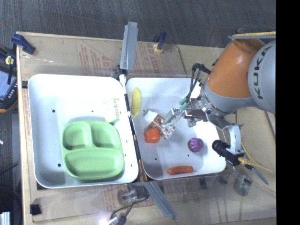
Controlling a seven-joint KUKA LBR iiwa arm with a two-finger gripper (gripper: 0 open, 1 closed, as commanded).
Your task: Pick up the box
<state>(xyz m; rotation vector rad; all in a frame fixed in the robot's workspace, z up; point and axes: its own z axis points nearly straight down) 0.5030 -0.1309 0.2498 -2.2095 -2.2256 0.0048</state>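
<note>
The arm's orange band point(234, 69) rises closest to the lens at the right, above the right bin point(154, 86), where a yellow banana point(136, 101), an orange piece point(152, 135), a purple piece point(196, 145) and a red sausage point(180, 170) lie scattered; the left bin point(42, 90) holds a green divided tray point(93, 150). The gripper point(168, 124) reaches down left with its fingers pressed onto a small patterned box point(159, 124). The box sits at the fingertips, just above the orange piece, but whether it is truly pinched I cannot tell.
</note>
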